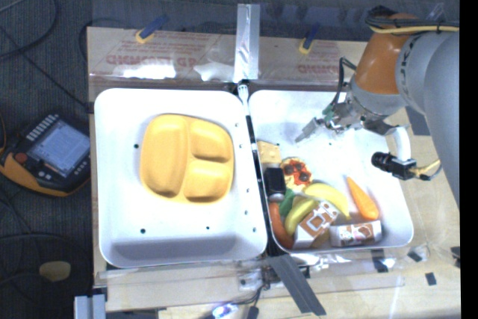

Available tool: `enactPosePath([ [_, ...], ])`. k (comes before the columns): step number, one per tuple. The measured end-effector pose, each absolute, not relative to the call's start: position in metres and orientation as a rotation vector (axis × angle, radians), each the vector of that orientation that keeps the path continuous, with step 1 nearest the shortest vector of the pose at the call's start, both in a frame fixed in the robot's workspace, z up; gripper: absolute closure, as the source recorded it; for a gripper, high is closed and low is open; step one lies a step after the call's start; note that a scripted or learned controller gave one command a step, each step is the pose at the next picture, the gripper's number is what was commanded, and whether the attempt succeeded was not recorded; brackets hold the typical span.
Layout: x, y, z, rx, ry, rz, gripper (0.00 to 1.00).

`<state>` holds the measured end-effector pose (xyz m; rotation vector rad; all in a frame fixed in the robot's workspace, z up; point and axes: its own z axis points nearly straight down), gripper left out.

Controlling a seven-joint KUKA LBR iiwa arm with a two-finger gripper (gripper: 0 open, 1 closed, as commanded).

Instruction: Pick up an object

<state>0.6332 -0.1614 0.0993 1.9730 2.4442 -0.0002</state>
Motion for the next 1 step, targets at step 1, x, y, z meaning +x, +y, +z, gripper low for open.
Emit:
enactPosePath([
  [1, 0.5735, -0.1257, 0.0908, 1.710, 2.617, 0.007, 0.00],
])
